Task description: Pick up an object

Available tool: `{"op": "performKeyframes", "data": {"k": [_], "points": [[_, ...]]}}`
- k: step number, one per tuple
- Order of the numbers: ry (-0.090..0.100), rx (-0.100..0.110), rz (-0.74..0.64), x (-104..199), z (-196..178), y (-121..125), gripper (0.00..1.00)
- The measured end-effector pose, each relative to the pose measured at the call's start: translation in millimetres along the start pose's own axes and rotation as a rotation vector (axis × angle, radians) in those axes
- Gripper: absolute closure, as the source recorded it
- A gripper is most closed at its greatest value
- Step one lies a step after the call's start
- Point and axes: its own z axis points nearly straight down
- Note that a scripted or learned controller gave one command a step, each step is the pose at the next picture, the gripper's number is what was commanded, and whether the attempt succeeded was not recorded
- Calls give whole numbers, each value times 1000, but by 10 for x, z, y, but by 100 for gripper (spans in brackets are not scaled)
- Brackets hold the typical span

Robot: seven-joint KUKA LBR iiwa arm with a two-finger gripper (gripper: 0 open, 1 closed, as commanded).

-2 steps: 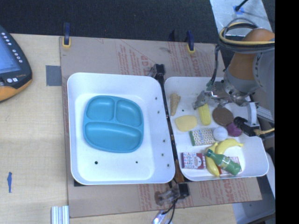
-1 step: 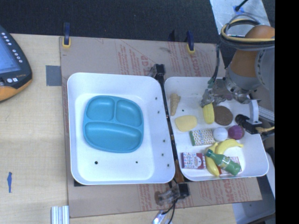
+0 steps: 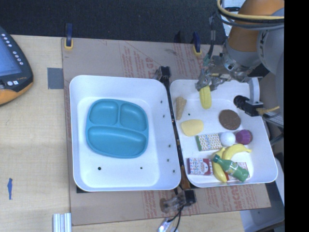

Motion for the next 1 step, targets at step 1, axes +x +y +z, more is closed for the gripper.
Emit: {"op": "performKeyframes", "data": {"k": [1], "points": [[1, 12, -1, 616, 61, -450, 100]]}}
